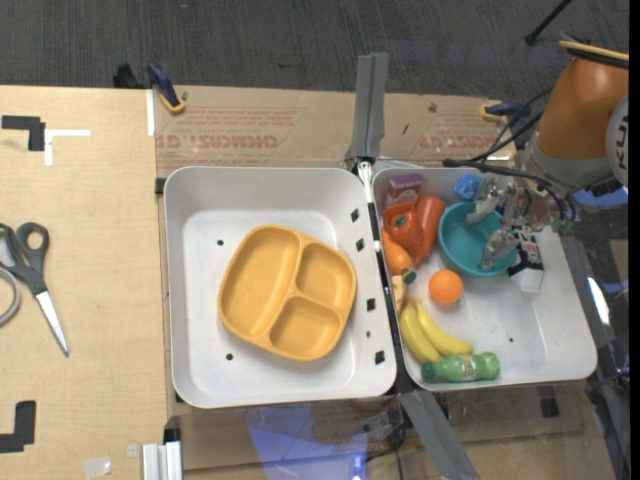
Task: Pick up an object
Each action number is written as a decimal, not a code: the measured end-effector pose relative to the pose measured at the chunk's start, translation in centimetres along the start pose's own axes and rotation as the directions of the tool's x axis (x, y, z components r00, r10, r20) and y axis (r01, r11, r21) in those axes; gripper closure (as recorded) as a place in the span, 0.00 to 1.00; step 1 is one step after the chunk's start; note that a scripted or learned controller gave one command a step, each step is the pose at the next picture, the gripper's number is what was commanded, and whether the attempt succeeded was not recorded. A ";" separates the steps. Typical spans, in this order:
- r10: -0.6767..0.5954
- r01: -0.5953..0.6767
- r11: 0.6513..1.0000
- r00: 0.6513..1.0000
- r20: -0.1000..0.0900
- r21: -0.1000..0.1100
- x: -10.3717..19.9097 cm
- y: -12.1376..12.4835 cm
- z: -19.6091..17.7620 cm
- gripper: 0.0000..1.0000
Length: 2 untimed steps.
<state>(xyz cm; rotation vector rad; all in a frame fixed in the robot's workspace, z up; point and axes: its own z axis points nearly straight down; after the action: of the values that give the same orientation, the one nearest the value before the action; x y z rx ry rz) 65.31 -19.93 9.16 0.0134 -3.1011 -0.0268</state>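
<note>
Fingers (497,230) of the gripper hang over the right white bin (560,348), just above the far rim of the round teal plastic bowl (470,245); whether they are spread or pressed together I cannot tell, as the metal parts blur into one cluster. Nothing visibly sits between them.

Left of the bowl, touching it, lies the glossy red bell pepper (412,224), with a small purple packet (404,185) behind it and a blue round cap-like piece (467,185) at the bin's far wall. Nearer the camera, a smooth orange ball-shaped fruit (446,287) rests apart from the bowl on the bin floor. Beside it, along the left wall, lies a curved yellow banana bunch (428,332), and a green bottle-like object (461,368) lies on its side against the near wall, touching the bananas.

The left white bin (190,298) holds a matte orange-yellow plastic plate with three compartments (288,292), rounded at its corners. Well off to the left, grey-handled metal scissors (36,276) lie flat on the pale wooden desk (90,368).
</note>
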 end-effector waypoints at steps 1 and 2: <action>-0.052 0.051 0.998 0.998 0.042 0.020 3.2 4.4 0.0 0.00; -0.105 0.105 0.994 0.994 0.008 0.016 0.0 2.5 0.0 0.00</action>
<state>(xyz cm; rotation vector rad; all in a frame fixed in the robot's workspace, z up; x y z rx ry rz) 65.27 -17.40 9.19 0.1780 -3.1060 -0.0066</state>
